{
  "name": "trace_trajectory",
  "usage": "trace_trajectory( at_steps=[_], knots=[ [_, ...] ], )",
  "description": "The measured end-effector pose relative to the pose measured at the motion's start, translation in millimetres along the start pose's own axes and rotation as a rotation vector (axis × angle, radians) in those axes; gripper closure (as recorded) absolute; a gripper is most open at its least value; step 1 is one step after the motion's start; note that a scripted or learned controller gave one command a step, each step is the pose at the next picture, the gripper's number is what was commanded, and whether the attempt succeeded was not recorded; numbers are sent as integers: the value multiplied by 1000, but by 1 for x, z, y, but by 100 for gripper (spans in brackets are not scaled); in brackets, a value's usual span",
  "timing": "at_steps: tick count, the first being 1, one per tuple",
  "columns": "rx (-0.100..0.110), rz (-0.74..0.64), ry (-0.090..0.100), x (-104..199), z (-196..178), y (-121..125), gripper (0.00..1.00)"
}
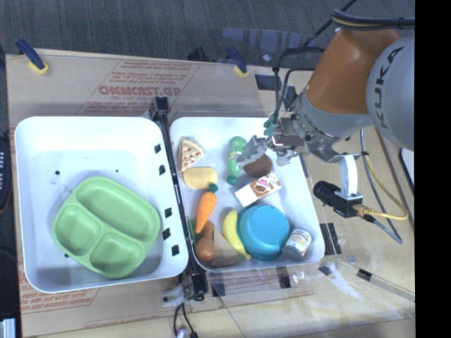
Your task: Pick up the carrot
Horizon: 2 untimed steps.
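The gripper (255,148) hovered by the brown block (258,166), its grip impossible to judge. The carrot (205,210) lay apart, demanding a leftward, centred descent.

You're looking down on two white bins side by side. In the left bin (35,189) sits a green divided plate (107,225). In the right bin (304,210) the carrot (205,210) lies near the left wall, below a yellow block (200,178) and beside a banana (232,232) and blue bowl (263,231). The gripper (262,148) hangs over the bin's upper part, just above a brown piece (258,167), well apart from the carrot
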State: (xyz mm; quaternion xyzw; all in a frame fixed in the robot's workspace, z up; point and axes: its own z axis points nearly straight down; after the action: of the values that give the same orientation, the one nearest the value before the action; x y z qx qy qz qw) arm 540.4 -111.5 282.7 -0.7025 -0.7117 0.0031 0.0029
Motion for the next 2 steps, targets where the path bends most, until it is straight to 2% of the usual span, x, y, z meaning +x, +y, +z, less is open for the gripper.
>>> trace_trajectory(
  at_steps=[1,2],
  knots=[
    [10,101,1,15,100,-17,0],
    [0,161,3,8,193,-12,0]
  ],
)
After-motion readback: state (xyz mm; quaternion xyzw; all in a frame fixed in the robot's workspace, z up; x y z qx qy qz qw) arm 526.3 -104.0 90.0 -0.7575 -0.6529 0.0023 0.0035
